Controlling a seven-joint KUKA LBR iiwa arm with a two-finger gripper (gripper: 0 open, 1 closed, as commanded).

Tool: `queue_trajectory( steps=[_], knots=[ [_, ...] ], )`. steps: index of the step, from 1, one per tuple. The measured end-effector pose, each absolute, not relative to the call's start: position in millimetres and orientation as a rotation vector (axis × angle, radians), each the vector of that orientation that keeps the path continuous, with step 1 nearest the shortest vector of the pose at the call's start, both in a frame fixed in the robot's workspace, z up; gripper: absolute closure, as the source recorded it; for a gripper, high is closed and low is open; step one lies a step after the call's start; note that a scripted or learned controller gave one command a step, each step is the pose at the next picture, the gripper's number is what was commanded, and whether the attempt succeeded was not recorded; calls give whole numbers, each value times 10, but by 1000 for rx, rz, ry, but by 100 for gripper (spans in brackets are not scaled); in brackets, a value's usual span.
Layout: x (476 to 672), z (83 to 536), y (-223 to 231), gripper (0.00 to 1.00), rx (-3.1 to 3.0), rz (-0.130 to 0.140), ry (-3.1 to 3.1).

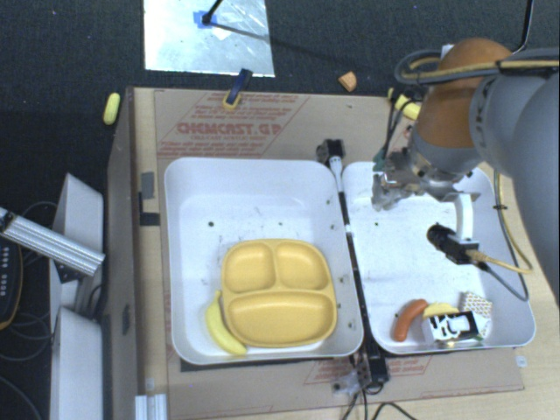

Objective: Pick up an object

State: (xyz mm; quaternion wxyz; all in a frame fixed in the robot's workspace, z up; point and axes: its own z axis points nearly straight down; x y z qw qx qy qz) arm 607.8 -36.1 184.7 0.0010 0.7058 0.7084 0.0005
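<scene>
My gripper (386,196) hangs over the far left corner of the right bin (394,265), close to the divider between the bins, and I see nothing held under it. At that bin's near edge lie an orange-red sausage (408,320), a small yellow piece (440,310), a black-and-white box (456,327) and a checkered packet (478,304). The left bin (254,178) holds a yellow divided plate (278,291) with a banana (220,326) tucked against its near left side.
Both bins rest on a brown cardboard sheet (236,121). A shiny metal sheet (208,24) lies on the dark floor beyond. A small yellow object (111,108) and an orange bit (348,80) lie off the cardboard. A grey rail (52,239) sits at the left.
</scene>
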Motion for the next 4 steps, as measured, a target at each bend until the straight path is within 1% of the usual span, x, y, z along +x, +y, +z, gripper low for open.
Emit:
queue_trajectory(
  steps=[1,2,3,4],
  knots=[
    [5799,2106,-747,100,2218,1,2222],
    [5835,2072,-320,100,2217,2,2226],
    [6051,2052,-405,100,2216,2,2225],
    [5902,2034,-722,100,2218,1,2221]
  ],
)
